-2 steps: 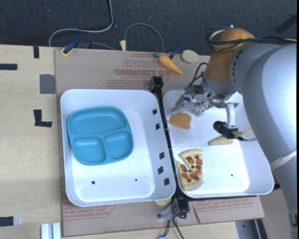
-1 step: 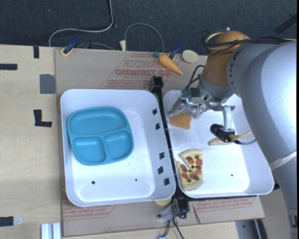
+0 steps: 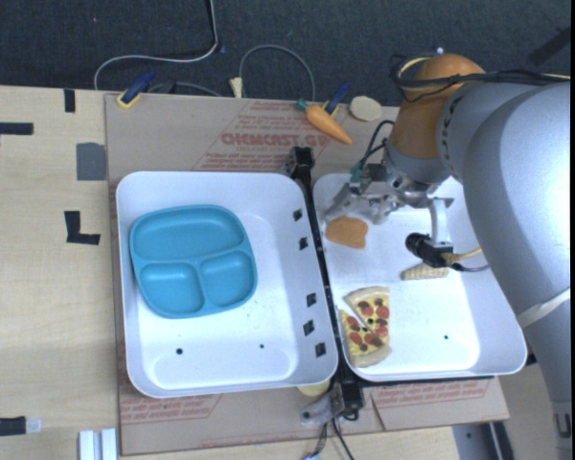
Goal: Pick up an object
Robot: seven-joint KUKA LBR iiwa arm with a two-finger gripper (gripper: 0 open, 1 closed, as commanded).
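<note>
where the gripper (image 3: 356, 211) hangs, flat tan bread slice (image 3: 347, 232), smooth white bin (image 3: 479, 338)

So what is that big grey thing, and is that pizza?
The grey thing is a robot arm with an orange band. One camera above the bench looks down, and the arm reaches in from the right. Its end effector, the grabbing part, hangs over the right bin, just above a small brown toy. I cannot tell if it is holding anything. Yes, a toy pizza slice lies in that bin. A blue divided plate sits in the left bin. A toy carrot lies on the cardboard behind.
</note>
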